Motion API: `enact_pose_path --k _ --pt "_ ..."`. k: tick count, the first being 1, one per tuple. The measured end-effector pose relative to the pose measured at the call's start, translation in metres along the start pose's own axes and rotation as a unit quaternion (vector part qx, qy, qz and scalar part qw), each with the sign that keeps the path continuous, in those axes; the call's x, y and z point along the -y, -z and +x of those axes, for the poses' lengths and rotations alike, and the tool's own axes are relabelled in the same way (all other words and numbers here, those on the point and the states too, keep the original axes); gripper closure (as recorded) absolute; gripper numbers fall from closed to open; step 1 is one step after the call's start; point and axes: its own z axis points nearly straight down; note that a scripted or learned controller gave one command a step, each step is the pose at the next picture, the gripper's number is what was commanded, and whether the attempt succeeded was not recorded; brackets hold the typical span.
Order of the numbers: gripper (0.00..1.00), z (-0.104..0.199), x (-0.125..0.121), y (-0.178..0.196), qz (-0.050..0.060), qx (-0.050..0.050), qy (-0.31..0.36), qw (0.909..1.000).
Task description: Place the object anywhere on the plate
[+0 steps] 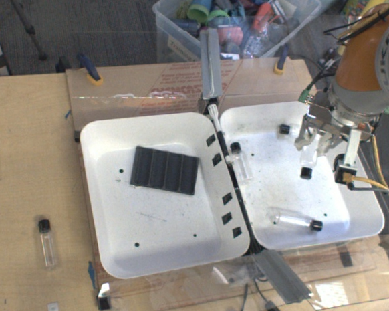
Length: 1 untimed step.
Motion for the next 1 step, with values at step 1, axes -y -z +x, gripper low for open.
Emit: enact_pose_path --k 1 --pt "1.0 0.0431 -0.0455 -0.0848 0.0 0.0 -0.192 0.9814"
